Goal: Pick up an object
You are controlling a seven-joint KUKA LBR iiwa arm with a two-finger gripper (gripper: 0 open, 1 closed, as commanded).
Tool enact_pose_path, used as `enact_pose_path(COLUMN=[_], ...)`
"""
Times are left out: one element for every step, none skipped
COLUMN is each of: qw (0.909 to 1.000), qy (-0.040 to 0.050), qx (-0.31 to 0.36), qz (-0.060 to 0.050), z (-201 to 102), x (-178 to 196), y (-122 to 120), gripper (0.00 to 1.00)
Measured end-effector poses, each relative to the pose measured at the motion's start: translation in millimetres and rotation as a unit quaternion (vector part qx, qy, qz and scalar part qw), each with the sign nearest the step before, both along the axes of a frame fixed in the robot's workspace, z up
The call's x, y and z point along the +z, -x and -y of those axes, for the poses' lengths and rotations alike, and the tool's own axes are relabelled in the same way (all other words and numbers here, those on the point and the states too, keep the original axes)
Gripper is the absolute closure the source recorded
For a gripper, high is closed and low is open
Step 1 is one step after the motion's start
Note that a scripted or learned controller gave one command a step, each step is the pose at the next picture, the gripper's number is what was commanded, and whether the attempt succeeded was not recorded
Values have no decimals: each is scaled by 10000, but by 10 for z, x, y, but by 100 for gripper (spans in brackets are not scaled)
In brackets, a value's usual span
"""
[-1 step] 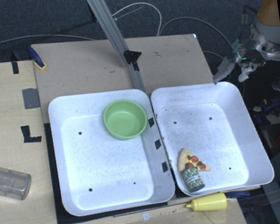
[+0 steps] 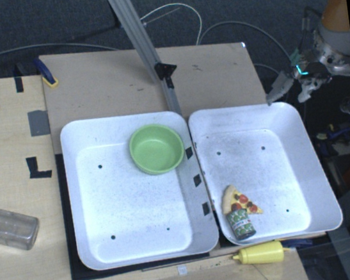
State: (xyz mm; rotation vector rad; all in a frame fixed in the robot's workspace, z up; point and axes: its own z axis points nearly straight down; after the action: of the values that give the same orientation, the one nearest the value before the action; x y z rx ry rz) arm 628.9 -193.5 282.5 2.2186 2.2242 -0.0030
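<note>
2 bins (image 2: 86, 200): green bowl (image 2: 157, 148); pizza slice (image 2: 239, 199), can (image 2: 242, 225).

Clear jar (image 2: 6, 226) (lying) on bench (image 2: 10, 159).

I can read no text, brand, number or sign anywhere in this view.

The small can (image 2: 242, 225) in the right bin (image 2: 308, 169) carries a label with green and dark patches, but I cannot resolve any lettering on it. The slice-shaped item (image 2: 239, 199) touching it shows only red and dark spots on yellow, no characters. The yellow bottle (image 2: 263, 253) on the desk (image 2: 109, 87) edge shows a plain surface. The green bowl (image 2: 157, 148) in the left bin (image 2: 83, 201) is unmarked. The black tape pieces (image 2: 35, 167) on the desk form angular shapes, not legible signs.
</note>
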Motion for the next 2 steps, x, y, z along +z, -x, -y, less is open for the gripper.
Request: enact_pose_path(qw=[10000, 10000], qy=[-9, -11], qx=[-2, -1], qz=[-30, -31], z=[-22, -114], x=[-645, -1215], y=[-20, -64], gripper=[0, 0])
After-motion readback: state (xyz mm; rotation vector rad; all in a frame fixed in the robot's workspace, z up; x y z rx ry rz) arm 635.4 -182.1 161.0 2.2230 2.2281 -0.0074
